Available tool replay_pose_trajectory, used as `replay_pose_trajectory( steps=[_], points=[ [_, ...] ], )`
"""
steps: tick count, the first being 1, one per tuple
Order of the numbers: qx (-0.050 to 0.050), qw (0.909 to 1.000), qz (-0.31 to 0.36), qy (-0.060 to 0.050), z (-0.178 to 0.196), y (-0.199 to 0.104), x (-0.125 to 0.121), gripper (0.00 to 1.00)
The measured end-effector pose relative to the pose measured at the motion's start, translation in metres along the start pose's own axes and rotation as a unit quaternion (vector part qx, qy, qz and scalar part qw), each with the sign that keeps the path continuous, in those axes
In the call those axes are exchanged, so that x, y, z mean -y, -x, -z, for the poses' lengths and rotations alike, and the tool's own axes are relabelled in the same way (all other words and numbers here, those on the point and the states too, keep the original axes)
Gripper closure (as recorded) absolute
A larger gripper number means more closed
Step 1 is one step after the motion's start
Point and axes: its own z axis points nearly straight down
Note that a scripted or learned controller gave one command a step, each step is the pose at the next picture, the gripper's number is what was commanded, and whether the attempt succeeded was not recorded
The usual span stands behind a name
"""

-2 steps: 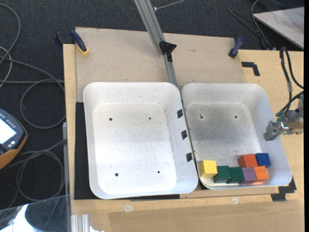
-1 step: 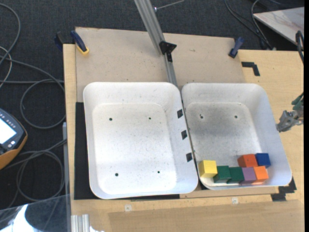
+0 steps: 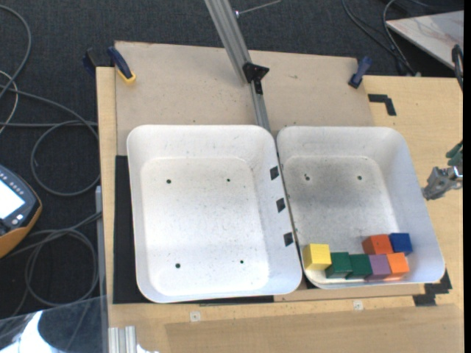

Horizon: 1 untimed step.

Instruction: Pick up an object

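Blocks are what I am after, and they all sit bunched in the near right corner of the right bin. From my remote seat I start with the desk, a pale wooden board with blue clamps at its far corners, one on the left and one on the right. A grey metal rail slants down from the top of the view and ends between the two bins. The left bin lies beside the right one, their inner rims touching. At the view's right edge, just beyond the right bin's outer rim, I see a small part of the gripper; too little of it shows for me to tell how its fingers stand. It is well apart from the blocks. Among them, the yellow block sits leftmost, with two green blocks next to it. A purple block and an orange block follow, and behind those sit a red-orange block and a blue block.
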Motion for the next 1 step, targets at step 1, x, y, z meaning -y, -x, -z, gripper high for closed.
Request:
replay_pose_trajectory(
  steps=[1],
  points=[
    [-0.002, 1.0000, 0.003, -0.002, -0.0069, -0.0601, -0.0216, 1.00]
  ],
)
